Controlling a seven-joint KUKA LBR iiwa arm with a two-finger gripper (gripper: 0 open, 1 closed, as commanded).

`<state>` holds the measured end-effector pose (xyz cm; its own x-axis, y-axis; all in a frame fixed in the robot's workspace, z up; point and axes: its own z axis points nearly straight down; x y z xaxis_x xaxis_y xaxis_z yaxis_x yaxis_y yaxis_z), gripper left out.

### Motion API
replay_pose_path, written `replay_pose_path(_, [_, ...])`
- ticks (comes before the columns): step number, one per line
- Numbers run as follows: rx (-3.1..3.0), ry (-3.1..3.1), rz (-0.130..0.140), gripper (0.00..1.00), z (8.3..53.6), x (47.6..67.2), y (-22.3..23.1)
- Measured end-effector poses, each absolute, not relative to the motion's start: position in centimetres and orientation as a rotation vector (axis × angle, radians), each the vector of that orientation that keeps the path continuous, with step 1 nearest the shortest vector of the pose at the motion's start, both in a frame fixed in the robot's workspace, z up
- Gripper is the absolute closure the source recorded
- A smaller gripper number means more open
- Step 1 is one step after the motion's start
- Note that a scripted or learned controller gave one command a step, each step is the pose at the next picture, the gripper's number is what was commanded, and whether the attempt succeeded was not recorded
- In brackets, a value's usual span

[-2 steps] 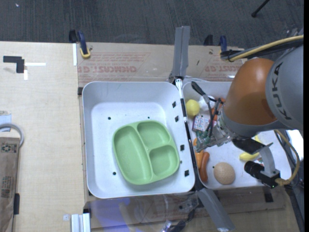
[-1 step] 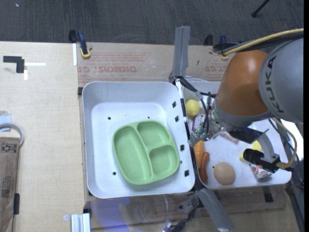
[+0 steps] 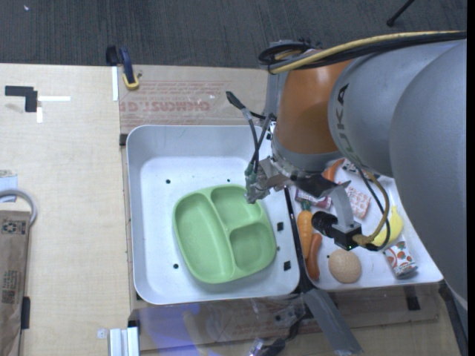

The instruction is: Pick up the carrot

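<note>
Nearest the camera, the right bin (image 3: 415, 280) has a tan egg-shaped thing (image 3: 345, 265) and the carrot (image 3: 304, 225) lying lengthwise just beside the dividing rim, a red item (image 3: 315, 256) touching its lower end. The gripper (image 3: 256, 188) sits to the carrot's left, across the rim, over the left bin (image 3: 148, 191) at the green divided plate (image 3: 225, 232) (its upper right corner). Can't tell whether the claw is open or closed, the wrist blocks it. The left bin has bare floor left of the plate; the arm (image 3: 401, 110) covers the right bin's far side.
</note>
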<state>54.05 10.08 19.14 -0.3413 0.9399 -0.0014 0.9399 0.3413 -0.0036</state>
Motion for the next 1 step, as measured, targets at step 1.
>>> replay_pose_path(1, [-1.726, -2.623, 0.005, 1.0, 19.08, 47.86, 4.78])
